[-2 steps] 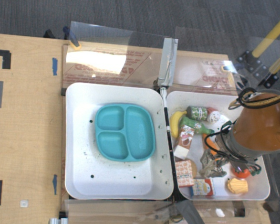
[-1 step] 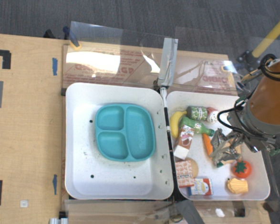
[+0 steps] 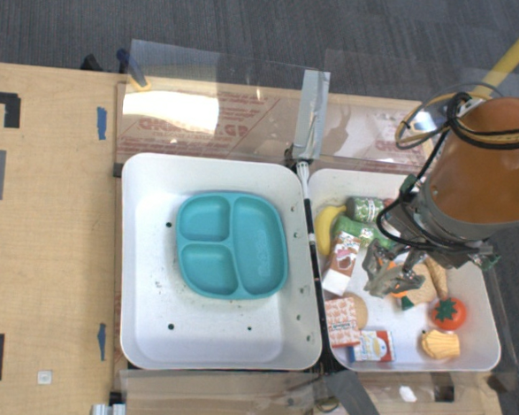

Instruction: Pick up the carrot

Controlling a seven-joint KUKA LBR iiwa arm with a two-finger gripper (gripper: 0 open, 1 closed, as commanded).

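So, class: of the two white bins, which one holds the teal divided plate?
The left bin, farther from the arm; the teal plate lies in it, while the right bin holds toy food.

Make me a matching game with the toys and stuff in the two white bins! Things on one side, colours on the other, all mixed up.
Things:
1. divided plate
2. banana
3. tomato
4. bottle

Colours:
A. red
B. green
C. turquoise
D. yellow

Pairs: 1-C, 2-D, 3-A, 4-B
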